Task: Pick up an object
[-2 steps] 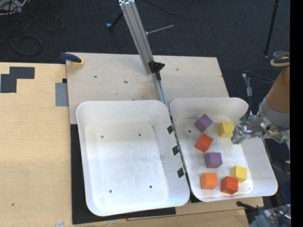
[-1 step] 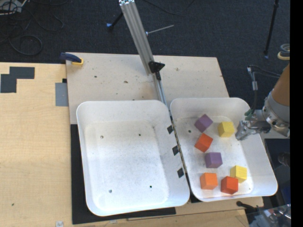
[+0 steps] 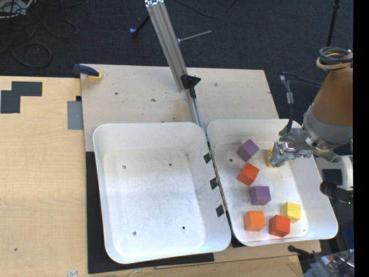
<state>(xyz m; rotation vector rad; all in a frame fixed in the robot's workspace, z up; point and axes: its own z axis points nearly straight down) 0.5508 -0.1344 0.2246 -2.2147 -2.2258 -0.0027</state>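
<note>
My pincer (image 3: 277, 156) sits low in right bin (image 3: 323, 227), near its far-right wall, w/ a yellow block (image 3: 268, 156) partly hidden at its tips; can't tell if clenched. Purple cube (image 3: 248, 150) just left. Left bin (image 3: 115, 154) has open room.

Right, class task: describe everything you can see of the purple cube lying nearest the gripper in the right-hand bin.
The purple cube is a small, matte, solid-looking block with soft edges, plain violet on every visible face. It sits turned at an angle on the floor of the right bin, in its upper half. It touches nothing: the orange cube lies just below it with a gap between, and the gripper hangs to its right over a small yellow piece.
</note>
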